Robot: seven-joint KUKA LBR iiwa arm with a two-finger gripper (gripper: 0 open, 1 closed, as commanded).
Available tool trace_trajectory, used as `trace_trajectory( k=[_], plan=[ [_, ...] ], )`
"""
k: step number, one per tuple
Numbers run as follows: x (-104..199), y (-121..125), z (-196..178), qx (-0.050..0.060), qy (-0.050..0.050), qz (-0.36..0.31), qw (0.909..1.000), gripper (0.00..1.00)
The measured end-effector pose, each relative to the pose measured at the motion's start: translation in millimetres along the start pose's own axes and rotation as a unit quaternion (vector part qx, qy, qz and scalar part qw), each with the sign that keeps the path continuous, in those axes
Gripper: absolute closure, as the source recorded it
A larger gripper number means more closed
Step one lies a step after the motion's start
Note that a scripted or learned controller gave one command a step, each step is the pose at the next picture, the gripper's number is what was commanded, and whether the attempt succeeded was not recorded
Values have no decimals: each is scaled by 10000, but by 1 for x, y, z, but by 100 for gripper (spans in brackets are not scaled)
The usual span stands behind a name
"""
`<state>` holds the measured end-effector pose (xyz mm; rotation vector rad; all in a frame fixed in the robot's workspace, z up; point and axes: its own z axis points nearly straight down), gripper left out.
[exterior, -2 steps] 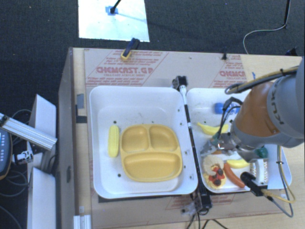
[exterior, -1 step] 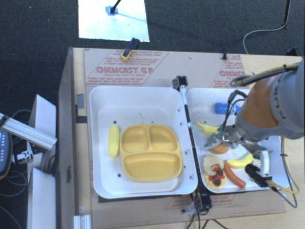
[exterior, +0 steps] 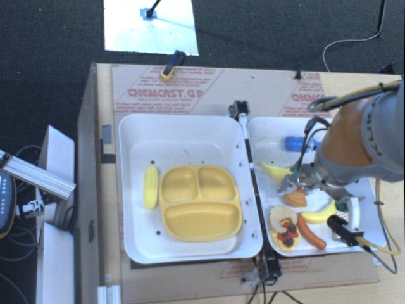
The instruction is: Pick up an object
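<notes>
Orange wedge toy point(exterior: 295, 199) in right bin point(exterior: 272, 132), just below gripper point(exterior: 296, 183); jaws state: cannot tell.

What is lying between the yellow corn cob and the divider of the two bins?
In the camera view, the yellow compartment plate lies between the corn cob and the divider, inside the left bin.

Bench point(exterior: 190, 84) bears left bin point(exterior: 130, 170) and right bin point(exterior: 272, 128) side by side
</notes>
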<state>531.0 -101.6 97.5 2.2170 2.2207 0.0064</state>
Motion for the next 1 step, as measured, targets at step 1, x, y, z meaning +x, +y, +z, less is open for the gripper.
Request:
trace_trajectory(
  k=[1],
  plan=[
    [89, 31, -88, 7, 9, -18, 10000, 100]
  ],
)
